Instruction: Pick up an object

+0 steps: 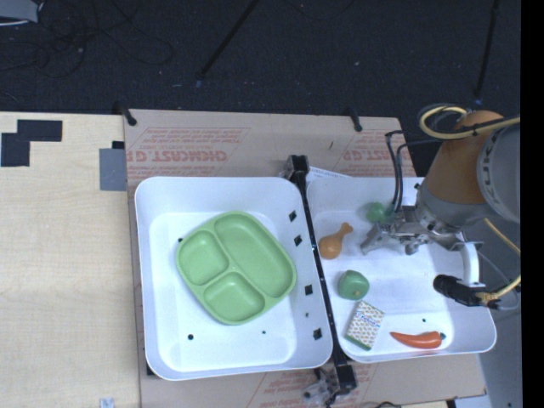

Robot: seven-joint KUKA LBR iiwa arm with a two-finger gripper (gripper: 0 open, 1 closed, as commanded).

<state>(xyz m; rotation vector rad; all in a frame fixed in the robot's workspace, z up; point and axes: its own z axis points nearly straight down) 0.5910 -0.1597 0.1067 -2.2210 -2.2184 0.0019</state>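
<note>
Camera view: the end effector hangs over the right bin, toward its far edge, just beside a small green object; its finger state cannot be determined. Recommended: centre over that object, descend vertically, avoiding the orange drumstick-shaped toy nearby.

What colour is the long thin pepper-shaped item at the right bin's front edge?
Red-orange with a small green stem tip, seen in the camera view: the long pepper-shaped item.

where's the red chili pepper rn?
The red chili pepper lies in the right bin, near its front edge in the camera view, just right of the small patterned box and below the green ball.
</note>
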